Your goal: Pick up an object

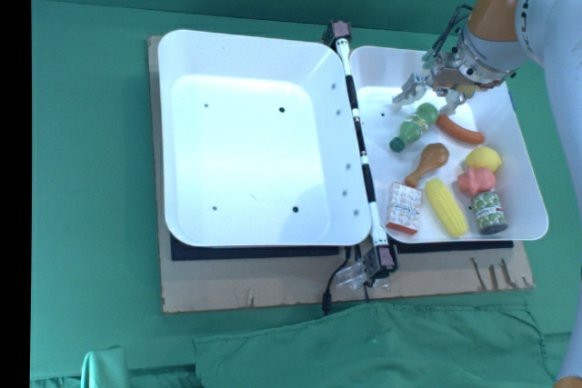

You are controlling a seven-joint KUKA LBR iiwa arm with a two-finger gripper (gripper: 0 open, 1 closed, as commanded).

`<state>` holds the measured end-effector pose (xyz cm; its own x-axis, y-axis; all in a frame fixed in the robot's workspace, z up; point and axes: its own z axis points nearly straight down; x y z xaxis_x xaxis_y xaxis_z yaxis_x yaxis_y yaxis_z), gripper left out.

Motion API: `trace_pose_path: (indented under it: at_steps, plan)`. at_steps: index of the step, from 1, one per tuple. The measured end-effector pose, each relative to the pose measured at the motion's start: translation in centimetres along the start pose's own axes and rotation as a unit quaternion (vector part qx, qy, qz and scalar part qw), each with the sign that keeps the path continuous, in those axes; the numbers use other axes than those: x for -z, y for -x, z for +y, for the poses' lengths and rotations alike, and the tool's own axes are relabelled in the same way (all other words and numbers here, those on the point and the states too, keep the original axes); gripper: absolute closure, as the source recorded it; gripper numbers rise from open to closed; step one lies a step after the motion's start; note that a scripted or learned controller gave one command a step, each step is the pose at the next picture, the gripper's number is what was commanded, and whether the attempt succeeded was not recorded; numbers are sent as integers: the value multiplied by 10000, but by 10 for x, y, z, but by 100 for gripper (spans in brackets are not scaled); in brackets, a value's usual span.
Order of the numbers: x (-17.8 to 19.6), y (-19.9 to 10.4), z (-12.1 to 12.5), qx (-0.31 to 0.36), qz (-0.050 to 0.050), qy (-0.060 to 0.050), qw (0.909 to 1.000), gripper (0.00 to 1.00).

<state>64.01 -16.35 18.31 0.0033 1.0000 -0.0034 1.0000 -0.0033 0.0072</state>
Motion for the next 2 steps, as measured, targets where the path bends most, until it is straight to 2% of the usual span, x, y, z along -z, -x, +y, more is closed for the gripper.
trace_pose_path:
  at_steps: [1,2]
  plan:
    - [17,2,3,-13,-30,67,10000,100]
    - [63,6,4,-1,-5,17,10000,100]
